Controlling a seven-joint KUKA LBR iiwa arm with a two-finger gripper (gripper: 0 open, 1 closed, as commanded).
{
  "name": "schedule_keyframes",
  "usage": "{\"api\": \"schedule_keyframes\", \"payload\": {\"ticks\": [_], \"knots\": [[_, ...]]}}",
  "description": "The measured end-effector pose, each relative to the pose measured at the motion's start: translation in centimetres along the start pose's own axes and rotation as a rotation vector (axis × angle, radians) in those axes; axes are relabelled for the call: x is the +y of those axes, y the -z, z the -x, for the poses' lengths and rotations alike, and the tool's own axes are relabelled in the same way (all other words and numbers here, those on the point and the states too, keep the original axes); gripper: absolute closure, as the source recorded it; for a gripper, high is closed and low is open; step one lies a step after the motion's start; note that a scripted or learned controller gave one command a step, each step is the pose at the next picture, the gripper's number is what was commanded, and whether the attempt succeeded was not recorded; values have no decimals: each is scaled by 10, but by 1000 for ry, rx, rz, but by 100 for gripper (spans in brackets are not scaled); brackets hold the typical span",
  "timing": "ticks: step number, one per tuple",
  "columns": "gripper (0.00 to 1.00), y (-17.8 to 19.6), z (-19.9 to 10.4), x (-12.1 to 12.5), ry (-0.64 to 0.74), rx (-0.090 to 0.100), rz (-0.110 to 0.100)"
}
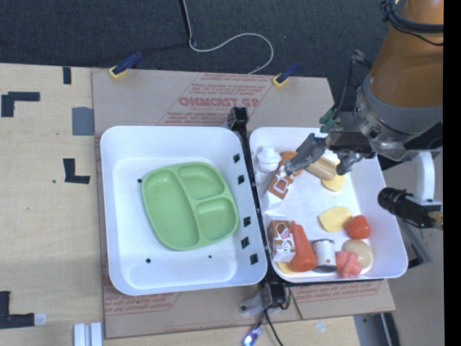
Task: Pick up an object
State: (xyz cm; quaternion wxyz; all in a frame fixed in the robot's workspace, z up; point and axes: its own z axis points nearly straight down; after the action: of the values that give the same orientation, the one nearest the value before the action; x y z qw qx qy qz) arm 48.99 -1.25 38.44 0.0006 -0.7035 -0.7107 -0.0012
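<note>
Gripper (321,158) hovers over right bin (392,265), fingers spread and grasping nothing, near bread roll (323,168); likely lining up a pick. Green tray (190,205) fills left bin (115,193).

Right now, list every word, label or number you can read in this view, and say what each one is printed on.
Red printing on the cardboard sheet under the bins: upside down in this view and too blurred to read.
Label on the small carton in the right bin: too small to read.
Orange-and-white packet near the gripper: printing too small to read.
Nothing else legible.
</note>
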Motion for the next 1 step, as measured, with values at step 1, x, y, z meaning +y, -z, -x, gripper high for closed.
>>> {"api": "schedule_keyframes", "payload": {"ticks": [1], "knots": [[100,7,4,3,-6,-3,-3]]}}
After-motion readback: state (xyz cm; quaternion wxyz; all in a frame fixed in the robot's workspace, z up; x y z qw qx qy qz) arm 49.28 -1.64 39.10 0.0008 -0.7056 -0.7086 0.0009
